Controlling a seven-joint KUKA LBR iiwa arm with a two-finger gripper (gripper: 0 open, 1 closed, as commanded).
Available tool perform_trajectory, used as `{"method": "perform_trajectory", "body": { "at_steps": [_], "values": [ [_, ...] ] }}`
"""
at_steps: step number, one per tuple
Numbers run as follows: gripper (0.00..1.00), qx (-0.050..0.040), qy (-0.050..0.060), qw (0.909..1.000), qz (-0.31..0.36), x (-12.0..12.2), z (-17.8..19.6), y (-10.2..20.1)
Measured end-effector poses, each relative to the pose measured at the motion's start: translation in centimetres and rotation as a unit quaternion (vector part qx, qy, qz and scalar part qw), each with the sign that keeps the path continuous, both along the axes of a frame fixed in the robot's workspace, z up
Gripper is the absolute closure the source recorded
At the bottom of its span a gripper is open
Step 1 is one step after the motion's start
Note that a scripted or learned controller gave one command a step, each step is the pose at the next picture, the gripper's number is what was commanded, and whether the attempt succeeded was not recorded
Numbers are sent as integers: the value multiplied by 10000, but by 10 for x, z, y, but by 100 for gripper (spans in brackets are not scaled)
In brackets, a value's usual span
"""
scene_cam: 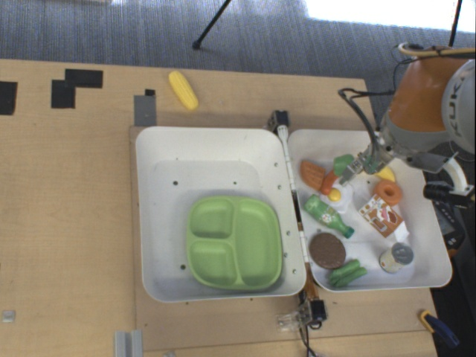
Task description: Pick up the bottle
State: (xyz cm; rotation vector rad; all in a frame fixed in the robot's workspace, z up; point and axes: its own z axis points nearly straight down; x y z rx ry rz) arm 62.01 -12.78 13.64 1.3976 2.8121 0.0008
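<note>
My gripper (362,162) hangs over the right bin (439,270), at twelve o'clock of its clutter; I cannot tell how my jaws stand. The green bottle (328,216) lies on its side near the bin's middle, at seven o'clock from me, its label unreadable. White letters on my arm (435,99) are cut off
</note>
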Motion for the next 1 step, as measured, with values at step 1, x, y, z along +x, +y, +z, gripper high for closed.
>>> {"method": "perform_trajectory", "body": {
  "at_steps": [1],
  "values": [
    [100,-4,-8,9997,224,-12,1,-78]
  ]
}}
